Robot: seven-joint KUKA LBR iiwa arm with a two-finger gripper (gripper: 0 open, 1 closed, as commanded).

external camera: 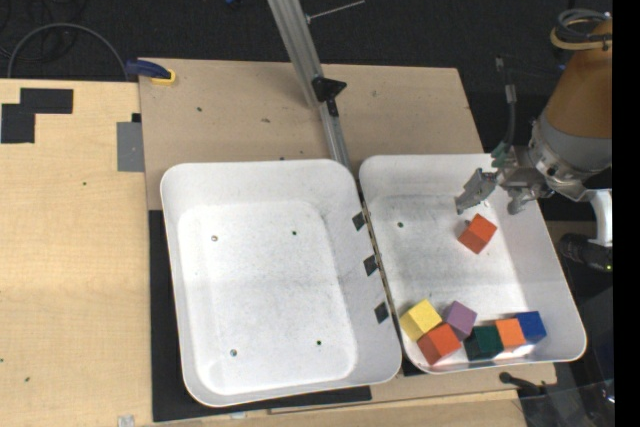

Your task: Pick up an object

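We log the gripper [497, 192] open and holding nothing, the orange block [478, 233] lying just below it, pickup still undone.

You've got a bare left bin [265, 285] sitting on the wooden bench [400, 110]. A slanted metal rail [296, 35] runs down to where the bins meet, with black clips [371, 264] along that seam. Blue-and-yellow clamp [152, 71] sits at the bench's far left corner.
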